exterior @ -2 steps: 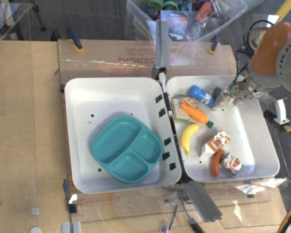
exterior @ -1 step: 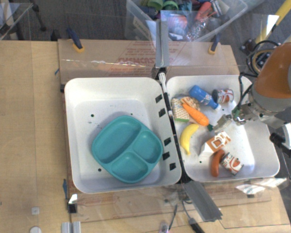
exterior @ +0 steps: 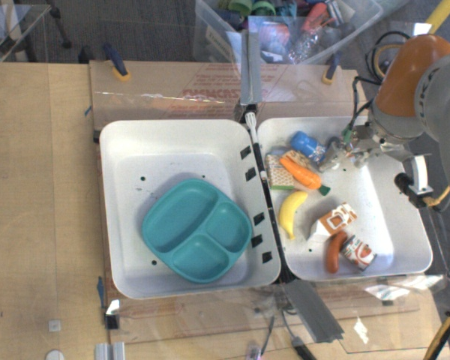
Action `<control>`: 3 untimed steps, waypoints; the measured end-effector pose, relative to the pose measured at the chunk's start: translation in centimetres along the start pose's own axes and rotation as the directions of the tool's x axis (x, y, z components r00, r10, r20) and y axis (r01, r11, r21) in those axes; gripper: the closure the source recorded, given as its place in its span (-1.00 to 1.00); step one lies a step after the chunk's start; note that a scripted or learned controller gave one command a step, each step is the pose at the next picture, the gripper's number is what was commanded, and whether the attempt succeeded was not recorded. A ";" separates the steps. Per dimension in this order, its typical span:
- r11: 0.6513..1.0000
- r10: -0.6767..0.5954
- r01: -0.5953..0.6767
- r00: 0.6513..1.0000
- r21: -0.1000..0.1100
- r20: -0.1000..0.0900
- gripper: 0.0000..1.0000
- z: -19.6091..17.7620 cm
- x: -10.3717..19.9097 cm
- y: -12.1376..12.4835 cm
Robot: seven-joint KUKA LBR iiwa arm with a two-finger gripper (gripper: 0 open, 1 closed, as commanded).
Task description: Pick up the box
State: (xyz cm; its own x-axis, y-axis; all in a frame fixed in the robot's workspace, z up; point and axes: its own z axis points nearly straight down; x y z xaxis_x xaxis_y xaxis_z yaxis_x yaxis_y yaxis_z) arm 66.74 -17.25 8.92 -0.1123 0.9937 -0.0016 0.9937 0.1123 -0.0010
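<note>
We can read no text anywhere. The small box (exterior: 337,219) and the can (exterior: 358,254) carry red-and-white printing, and the cardboard (exterior: 210,81) faint red marks, all too blurred.

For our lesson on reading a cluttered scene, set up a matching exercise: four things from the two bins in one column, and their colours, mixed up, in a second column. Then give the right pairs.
Things:
1. divided tray
2. banana
3. carrot
4. sausage

Colours:
A. yellow
B. reddish brown
C. teal
D. orange

Right pairs: 1-C, 2-A, 3-D, 4-B.

The tray lies in the left bin; the other three lie in the right bin.
</note>
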 end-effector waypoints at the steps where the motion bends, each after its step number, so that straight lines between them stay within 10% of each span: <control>1: 1.000 0.000 0.000 1.000 0.000 0.000 -1.00 0.0 0.0 0.0; 3: 1.000 0.000 0.000 1.000 -0.001 0.001 -1.00 0.0 0.0 0.0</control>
State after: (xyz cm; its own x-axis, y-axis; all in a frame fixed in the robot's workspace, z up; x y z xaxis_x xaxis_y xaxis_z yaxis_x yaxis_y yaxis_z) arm 66.75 -17.25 8.92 -0.1126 0.9936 -0.0021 0.9936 0.1126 -0.0005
